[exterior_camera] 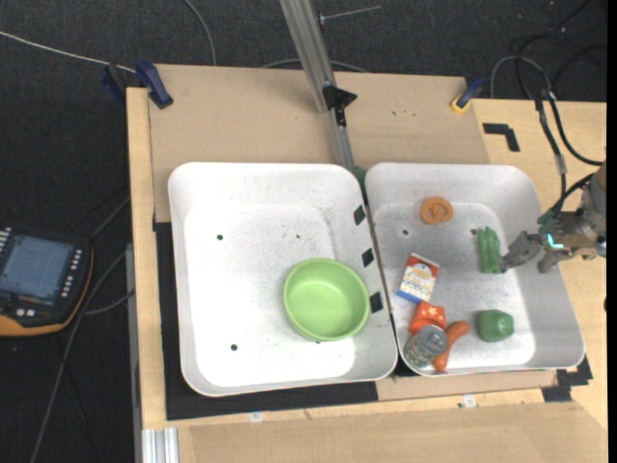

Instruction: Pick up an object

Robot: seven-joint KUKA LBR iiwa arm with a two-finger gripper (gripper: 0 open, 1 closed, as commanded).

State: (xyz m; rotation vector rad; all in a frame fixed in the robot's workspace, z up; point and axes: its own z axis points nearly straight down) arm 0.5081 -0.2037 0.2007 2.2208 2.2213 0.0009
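The right bin [540, 196] holds several small items. An orange ring-like piece [436, 210] lies at the back and a green elongated piece [489, 250] sits towards the right. A white and blue carton [418, 280] lies in the middle, and a green lump [495, 325] rests at the front right. Along the front wall are an orange packet [430, 315], a grey round tin [424, 346] and an orange carrot-like piece [451, 339]. My gripper [532, 256] hangs over the bin's right side, just right of the green elongated piece, open with nothing between its fingers.
A light green bowl [326, 300] stands in the front right part of the left bin [207, 210]. A metal pole [308, 37] rises behind the bins. Cables [554, 128] run over the bench at the back right. A handheld pendant [39, 278] lies on the floor to the left.
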